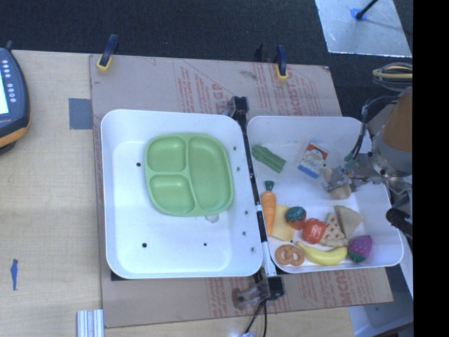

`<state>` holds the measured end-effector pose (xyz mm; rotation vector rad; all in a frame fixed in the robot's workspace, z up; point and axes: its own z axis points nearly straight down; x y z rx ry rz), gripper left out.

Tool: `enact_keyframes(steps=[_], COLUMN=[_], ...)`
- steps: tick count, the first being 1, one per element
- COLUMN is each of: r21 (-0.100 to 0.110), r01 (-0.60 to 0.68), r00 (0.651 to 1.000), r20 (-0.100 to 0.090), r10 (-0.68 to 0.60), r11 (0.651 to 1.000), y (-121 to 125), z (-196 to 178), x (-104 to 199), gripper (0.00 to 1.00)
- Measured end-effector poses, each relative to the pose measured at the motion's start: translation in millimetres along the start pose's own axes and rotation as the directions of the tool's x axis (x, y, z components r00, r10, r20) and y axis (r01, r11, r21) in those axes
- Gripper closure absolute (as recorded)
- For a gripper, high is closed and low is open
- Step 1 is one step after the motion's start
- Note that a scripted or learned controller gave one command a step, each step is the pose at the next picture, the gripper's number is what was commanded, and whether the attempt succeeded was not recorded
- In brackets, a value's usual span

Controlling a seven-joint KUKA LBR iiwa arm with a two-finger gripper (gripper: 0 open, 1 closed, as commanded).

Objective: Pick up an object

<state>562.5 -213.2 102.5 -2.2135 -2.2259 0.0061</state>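
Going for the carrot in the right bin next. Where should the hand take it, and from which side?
Grip the carrot across its orange body, near the middle, coming straight down. It lies flat, lengthwise along the bin's left wall, green top pointing away. The yellow block touches its lower right side, so closing across the upper half probably gives the fingers more room.

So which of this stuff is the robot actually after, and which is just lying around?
For the job: claw; right bin holding toy carrot, banana, pretzel, green pickle, small carton.

Lying about: green divided plate in left bin, clamps, handheld controller.
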Motion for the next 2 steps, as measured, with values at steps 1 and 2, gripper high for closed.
enact_keyframes(steps=[1,2], r21=[-0.004,-0.011], r01=[0.010,0.008], r00=[1.000,1.000], r20=[-0.003,-0.005], r10=[-0.010,-0.008], r11=[1.000,1.000], y=[30.6,-2.5], z=[-7.1,-133.5], x=[101.3,187.2], gripper=[1.00,1.00])
